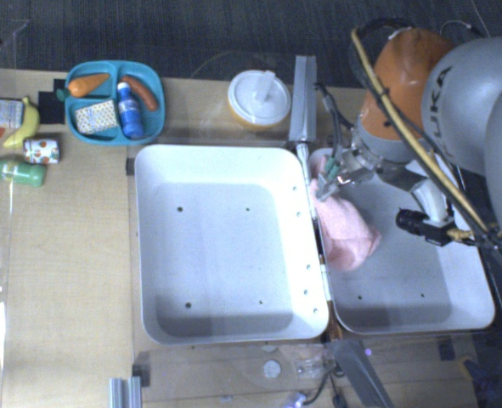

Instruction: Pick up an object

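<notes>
A soft pink object lies in the right white bin, against that bin's left wall. My gripper sits low over the bin's upper left corner, right at the top end of the pink object, where pale pink material bunches up around it. Whether that material is held is hidden from this view. The grey arm with its orange band reaches in from the upper right.
The left white bin stands beside the right one. Behind the bins are a white lidded cup and a blue divided plate of toy food. A banana, a small can and a green bottle lie far left.
</notes>
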{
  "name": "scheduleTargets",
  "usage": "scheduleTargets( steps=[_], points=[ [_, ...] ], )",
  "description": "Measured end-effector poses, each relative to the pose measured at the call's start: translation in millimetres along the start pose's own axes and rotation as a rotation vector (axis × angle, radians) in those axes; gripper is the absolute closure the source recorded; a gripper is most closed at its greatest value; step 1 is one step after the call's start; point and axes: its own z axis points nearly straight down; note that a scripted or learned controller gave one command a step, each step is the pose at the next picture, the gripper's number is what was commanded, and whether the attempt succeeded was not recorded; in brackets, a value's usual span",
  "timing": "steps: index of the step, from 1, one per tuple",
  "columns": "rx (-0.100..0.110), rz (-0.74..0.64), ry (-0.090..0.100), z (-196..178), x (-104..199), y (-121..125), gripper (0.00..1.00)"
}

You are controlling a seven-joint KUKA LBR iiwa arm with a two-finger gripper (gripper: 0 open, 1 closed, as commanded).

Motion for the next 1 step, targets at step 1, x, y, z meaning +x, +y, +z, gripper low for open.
scheduleTargets(
  steps=[1],
  points=[
    [0.003, -0.134, 0.004, 4.5, -83.8, 31.8, 1.00]
  ],
)
